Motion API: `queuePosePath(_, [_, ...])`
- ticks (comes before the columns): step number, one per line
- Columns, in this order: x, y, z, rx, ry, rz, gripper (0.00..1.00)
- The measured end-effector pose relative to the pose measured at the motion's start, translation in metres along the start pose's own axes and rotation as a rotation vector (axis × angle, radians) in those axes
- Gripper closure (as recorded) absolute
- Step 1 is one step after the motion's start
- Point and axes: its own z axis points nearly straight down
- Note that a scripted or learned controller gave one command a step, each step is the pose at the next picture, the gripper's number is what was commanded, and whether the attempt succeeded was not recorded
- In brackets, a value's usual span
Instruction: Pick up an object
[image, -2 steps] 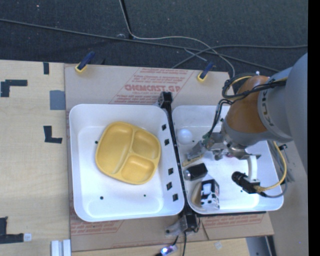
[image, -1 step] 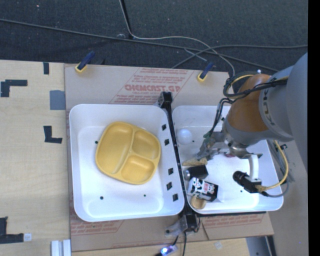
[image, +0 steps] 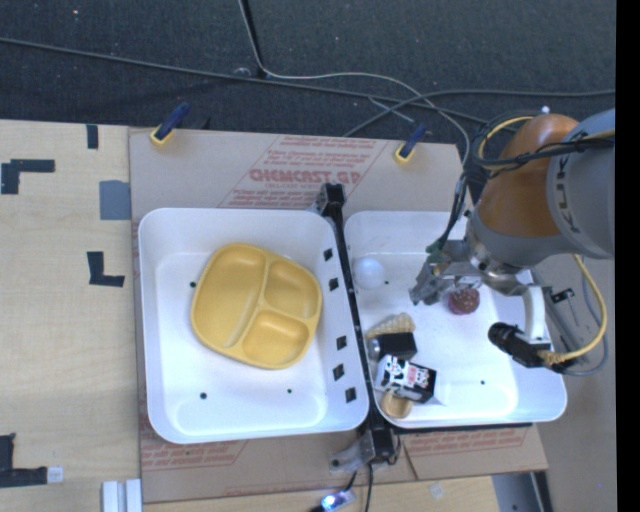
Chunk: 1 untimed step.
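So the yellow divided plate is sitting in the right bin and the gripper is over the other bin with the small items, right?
Not quite. The camera view shows the yellow divided plate lying in the left bin, not the right one. The rest holds: the gripper is over the right bin, where the small items lie, near a reddish round object.

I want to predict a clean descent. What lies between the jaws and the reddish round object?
Nothing visible does. The gripper hangs in the right bin, beside the reddish round object; the white ball lies apart.
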Motion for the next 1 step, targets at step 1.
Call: queuePosePath(1, [-0.0084, -0.0047, -0.0497, 0.0, -0.001, 0.001, 1.0])
